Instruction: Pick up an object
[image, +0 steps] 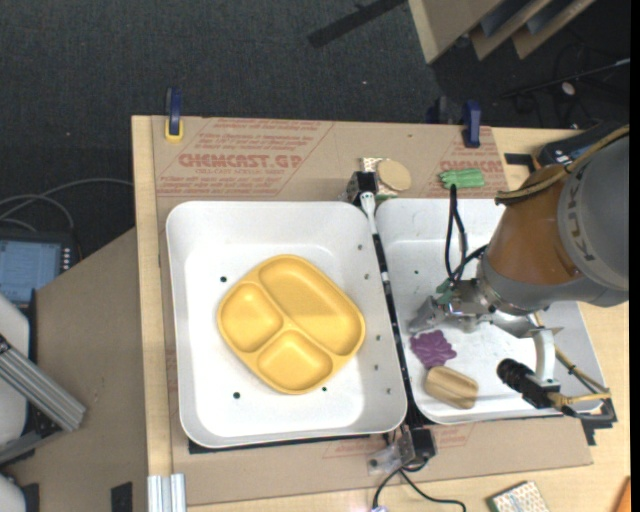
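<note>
**Purple lump lay just beside the gripper in the right-hand bin**

Purple lump (433, 348), small and knobbly, sat on the floor of the right-hand bin (420, 250). It was just beside the gripper (440, 308), on the side nearer the camera. Nothing showed whether the two touched. The view from above did not show whether the gripper was spread or closed, and no object could be seen held in it.

Beyond the lump from the gripper, nearer still to the bin's front wall, lay a tan roll (451, 386). It lay on its side, close to the lump but apart from it.

The arm (540, 250) came in from the right of the view, and its orange band hung over the right-hand bin, behind the gripper.

Well to the left of the gripper, across the wall the two bins share, the left-hand bin (200, 240) held a yellow divided plate (290, 322). The plate had three compartments, lay flat near the middle of that bin, and was turned at a slant to its walls.

Both bins stood on the table (250, 150), which was covered in brown printed board. Past the gripper, on the far strip of that board, lay a small green piece (462, 180) and a round tan disc (395, 177). Two blue clamps (175, 125) gripped the far edge.
</note>
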